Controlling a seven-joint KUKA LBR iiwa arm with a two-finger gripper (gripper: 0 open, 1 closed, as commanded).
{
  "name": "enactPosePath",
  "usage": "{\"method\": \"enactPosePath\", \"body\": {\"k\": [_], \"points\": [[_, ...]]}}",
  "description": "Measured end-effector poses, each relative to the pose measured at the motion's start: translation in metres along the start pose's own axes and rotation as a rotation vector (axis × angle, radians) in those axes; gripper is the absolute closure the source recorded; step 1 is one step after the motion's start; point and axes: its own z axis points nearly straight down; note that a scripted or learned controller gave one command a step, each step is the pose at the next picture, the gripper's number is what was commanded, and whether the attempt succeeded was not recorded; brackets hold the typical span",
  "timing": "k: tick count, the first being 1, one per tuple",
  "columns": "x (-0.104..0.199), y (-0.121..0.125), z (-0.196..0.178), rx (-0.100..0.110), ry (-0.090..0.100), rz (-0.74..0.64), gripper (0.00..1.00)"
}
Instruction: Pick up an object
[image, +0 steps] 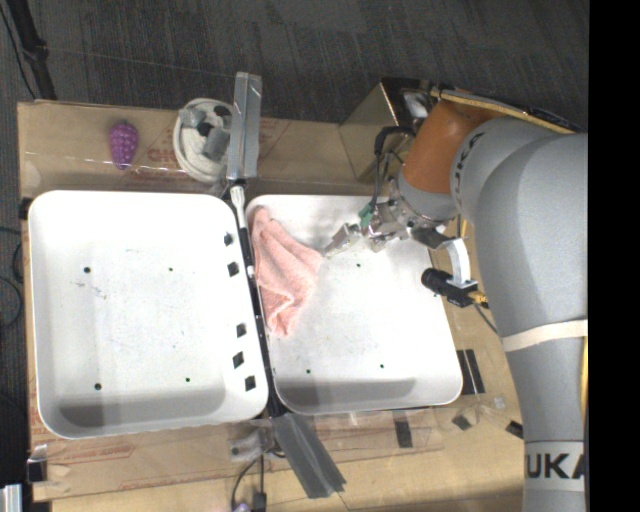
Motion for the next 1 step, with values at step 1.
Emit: {"method": "enactPosePath", "body": {"k": [1], "points": [[0.0810,-0.0515,-0.0295,0.001,0.001,0.022,0.00]]}}
